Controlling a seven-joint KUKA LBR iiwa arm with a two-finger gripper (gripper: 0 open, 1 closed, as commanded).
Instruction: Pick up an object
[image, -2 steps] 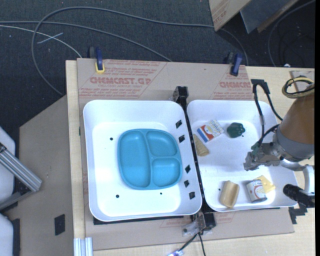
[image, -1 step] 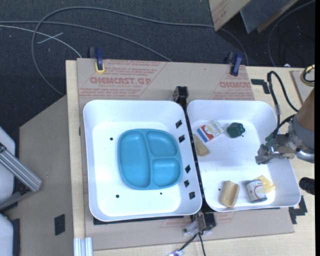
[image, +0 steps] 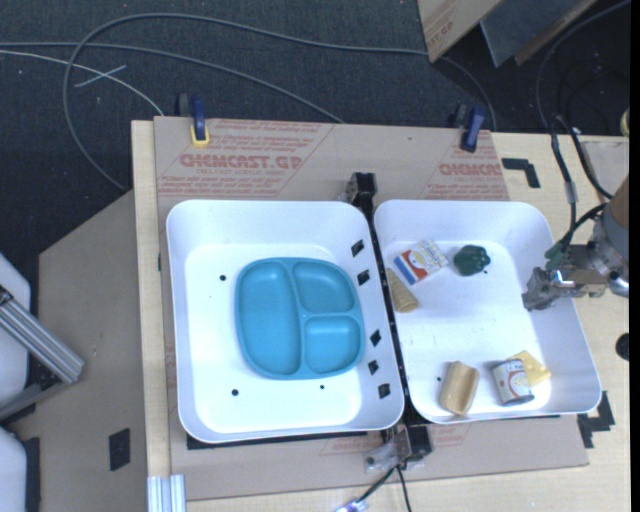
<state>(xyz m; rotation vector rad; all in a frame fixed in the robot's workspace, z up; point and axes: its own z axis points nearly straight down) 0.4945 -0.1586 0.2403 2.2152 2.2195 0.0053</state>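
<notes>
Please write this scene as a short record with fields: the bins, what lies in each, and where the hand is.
left bin: holds a blue plastic divided plate
right bin: holds a white, red and blue carton, a dark green round object, a tan cylinder, a small can with a yellow piece
hand: at the right bin's right rim, no object seen between its fingers

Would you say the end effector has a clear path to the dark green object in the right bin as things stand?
Probably yes. The end effector sits at the right bin's right edge, and the dark green object lies apart from the other items, with bare white floor between them.
</notes>
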